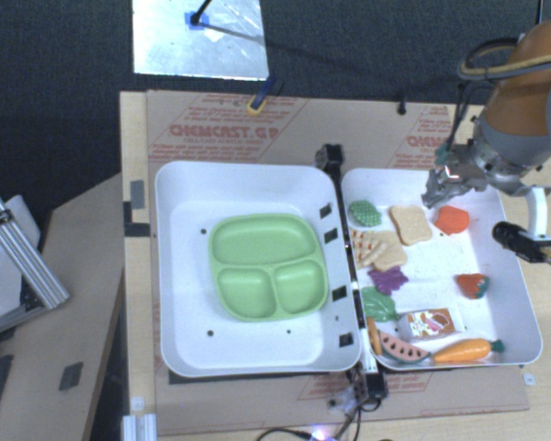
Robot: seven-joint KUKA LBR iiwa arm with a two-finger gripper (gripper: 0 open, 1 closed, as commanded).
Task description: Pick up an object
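Even, bright overhead light; glare on foil sheet (200, 26); soft shadows; slightly grainy.

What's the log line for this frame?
arm: over right bin far corner | gripper: above red piece, beside bread | held: nothing seen

open white floor (432, 263) mid-bin, between bread slice (410, 223) and strawberry (473, 285)

Arm (523, 90): cut off by the right edge; upper links out of frame.
Tool (438, 189): small and dark against the right bin (533, 329); finger spacing cannot be told.
Packet (429, 322): print too small to read.
Metal frame (14, 255): cut off by the left edge.
Cables (303, 433): run off the bottom edge below the table (83, 237).
Cardboard lettering (222, 131): partly covered by the left bin (179, 246).
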